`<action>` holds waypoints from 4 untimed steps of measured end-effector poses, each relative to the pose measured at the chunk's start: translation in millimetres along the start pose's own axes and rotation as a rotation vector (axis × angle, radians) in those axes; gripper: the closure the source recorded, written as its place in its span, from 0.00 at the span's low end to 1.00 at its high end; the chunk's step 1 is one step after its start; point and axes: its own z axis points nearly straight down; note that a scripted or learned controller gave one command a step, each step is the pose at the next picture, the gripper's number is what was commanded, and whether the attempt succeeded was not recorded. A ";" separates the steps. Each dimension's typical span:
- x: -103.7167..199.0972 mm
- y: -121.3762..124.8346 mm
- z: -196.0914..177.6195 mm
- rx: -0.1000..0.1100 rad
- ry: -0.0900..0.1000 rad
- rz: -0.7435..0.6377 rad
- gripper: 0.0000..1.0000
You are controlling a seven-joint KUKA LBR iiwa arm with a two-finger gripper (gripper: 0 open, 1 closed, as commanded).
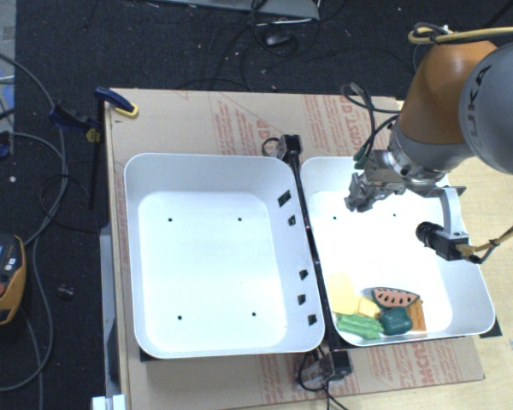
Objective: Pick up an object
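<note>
From the camera above the bench, take the right bin (462, 272) as the landmark. The gripper (360, 196) hangs over this bin's far left part, close to the black divider (303, 229) that runs between it and the left bin (145, 229). Whether the jaws are apart or together cannot be told; nothing shows between them.

The things to pick lie heaped in the right bin's near corner, well apart from the gripper: a yellow block (343, 294), a green pod-shaped piece (359, 325) in front of it, a watermelon slice (396, 297), a dark teal piece (397, 321) and an orange piece (417, 317) at the heap's right. They touch or overlap one another.

A small black fitting (440, 239) on a white bracket sits over the bin's right side. A blue and yellow clamp (111, 102) grips the bench's far left corner, beyond the left bin.
</note>
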 end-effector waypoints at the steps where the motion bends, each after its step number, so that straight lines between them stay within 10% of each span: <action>1: 0.6 -0.7 -12.2 -0.001 0.001 0.000 1.00; 4: 87.0 55.8 27.3 -0.001 0.002 -0.004 1.00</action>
